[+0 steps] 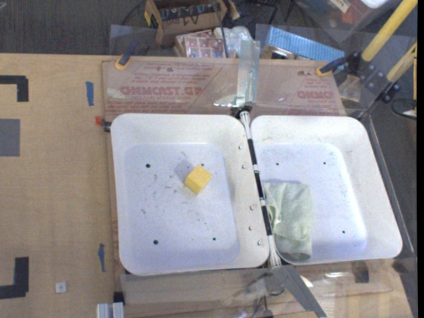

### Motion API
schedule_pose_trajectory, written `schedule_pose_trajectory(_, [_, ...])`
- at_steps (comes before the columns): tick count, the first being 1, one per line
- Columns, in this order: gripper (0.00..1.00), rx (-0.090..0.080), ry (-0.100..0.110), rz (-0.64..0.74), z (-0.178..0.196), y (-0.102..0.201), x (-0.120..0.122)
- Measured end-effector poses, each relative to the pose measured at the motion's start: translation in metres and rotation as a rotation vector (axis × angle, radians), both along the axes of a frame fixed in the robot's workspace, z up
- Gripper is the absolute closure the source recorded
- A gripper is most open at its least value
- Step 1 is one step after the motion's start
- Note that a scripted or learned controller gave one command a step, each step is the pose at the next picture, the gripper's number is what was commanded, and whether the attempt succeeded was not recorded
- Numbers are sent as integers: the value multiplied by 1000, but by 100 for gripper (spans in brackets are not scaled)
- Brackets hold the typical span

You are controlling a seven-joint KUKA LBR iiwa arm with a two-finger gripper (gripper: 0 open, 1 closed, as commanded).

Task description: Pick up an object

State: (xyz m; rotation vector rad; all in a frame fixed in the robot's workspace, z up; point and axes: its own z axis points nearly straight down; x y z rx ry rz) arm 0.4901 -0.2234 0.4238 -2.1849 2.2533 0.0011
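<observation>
A small yellow block lies near the middle of the left white bin, slightly above centre. A crumpled pale green cloth lies in the right white bin, bunched against its left wall and reaching down to the front rim.
The two bins meet along a central ridge. A clear plastic sheet and cardboard stand behind them. Clutter, with boxes and a yellow pole, sits beyond the bench's far edge. Bare wooden bench stretches to the left.
</observation>
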Motion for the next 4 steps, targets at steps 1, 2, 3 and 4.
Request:
schedule_pose_trajectory(1, [100, -2, -6, -120, 10, -1, 6])
schedule_pose_trajectory(2, [100, -1, -2, 242, 12, 0, -10])
schedule_pose_trajectory(3, [100, -3, -5, 696, 12, 21, 23])
schedule_pose_trajectory(4, [100, -4, -6, 1111, 12, 36, 43])
